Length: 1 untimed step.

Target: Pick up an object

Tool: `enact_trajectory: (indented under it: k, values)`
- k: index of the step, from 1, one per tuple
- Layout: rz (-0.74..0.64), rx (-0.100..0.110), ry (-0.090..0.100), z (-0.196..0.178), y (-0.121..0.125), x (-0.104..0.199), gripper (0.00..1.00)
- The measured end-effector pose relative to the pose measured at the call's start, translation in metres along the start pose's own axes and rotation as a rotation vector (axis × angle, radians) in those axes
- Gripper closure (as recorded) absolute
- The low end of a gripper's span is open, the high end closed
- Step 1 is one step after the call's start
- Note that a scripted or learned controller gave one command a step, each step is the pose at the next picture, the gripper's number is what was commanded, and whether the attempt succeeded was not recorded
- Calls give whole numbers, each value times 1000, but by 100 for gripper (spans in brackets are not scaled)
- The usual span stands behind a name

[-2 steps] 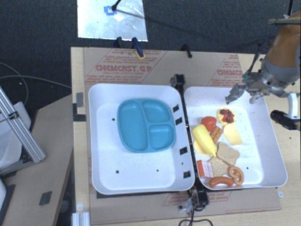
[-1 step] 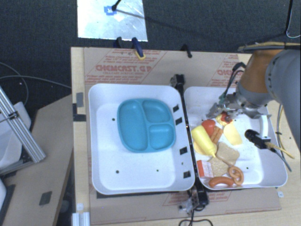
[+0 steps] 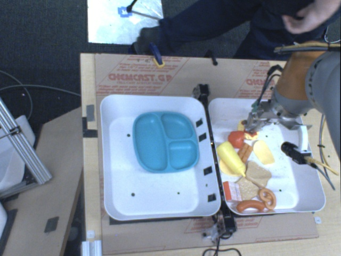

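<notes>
Blue divided plate (image 3: 164, 142); white bins (image 3: 120, 196); red tomato (image 3: 236, 138); yellow banana (image 3: 230, 158).

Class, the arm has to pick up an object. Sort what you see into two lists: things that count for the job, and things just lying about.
For the job:
gripper
red tomato
yellow banana
cheese wedge
bread slice
pretzel
right bin

Lying about:
blue divided plate
left bin
cardboard sheet

Glossy white plastic bins (image 3: 122, 196), smooth blue plastic plate (image 3: 165, 142), matt cardboard sheet (image 3: 133, 73) beneath
</notes>
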<state>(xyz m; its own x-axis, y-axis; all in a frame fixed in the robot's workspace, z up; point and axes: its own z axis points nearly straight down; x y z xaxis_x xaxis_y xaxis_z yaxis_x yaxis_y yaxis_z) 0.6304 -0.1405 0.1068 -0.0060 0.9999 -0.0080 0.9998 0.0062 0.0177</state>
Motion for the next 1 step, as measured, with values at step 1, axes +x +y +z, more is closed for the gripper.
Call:
enact_trajectory:
  k: [1]
  values:
    - [-4,9,11,-128,-57,70,100]
